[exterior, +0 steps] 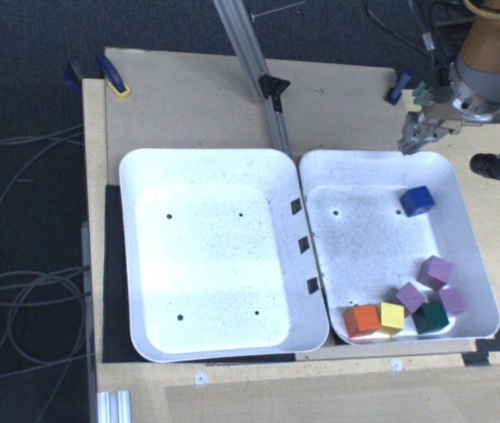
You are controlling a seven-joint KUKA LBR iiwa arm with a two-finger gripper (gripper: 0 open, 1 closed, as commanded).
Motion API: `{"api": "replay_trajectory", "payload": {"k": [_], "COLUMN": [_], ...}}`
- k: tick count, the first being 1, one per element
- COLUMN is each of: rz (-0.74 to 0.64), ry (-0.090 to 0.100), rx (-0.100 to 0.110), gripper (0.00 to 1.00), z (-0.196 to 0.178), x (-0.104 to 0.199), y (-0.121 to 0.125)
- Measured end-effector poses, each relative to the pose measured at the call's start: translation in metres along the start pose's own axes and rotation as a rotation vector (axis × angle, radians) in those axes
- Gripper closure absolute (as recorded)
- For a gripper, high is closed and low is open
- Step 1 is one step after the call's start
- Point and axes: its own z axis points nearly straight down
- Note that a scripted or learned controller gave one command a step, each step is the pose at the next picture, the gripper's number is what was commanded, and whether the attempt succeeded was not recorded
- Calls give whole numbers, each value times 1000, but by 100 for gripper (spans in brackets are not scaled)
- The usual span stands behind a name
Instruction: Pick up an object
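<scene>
Two shallow white bins side by side on the desk [188,104]: left bin [135,236] and right bin [355,170], long rims touching along the middle. Grey arm [488,60] with orange band, reaching in from the right above the desk's far right corner. Grey metal bar [245,38] slanting down from the far edge to the gap between the bins. Pincer [413,141] hanging over the far rim of the right bin, nothing visible between its fingers; cannot tell whether open or closed. Blue cube [417,200] alone near the right bin's far right corner, just below the pincer and apart from it. Cluster in the near right corner: orange block [363,319], yellow block [392,315], dark green block [429,318], three purple blocks [435,271], some touching. Blue clamps [113,73] at the desk's far left corner.
</scene>
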Motion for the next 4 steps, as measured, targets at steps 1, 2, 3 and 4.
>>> {"api": "replay_trajectory", "payload": {"k": [1, 2, 3, 4], "rz": [1, -4, -5, -5], "ry": [1, 4, 4, 5], "rx": [4, 7, 7, 11], "gripper": [100, 100, 100, 100], "z": [-12, -26, -37, -25], "x": [0, 51, 102, 157], "y": [1, 1, 1, 2]}}
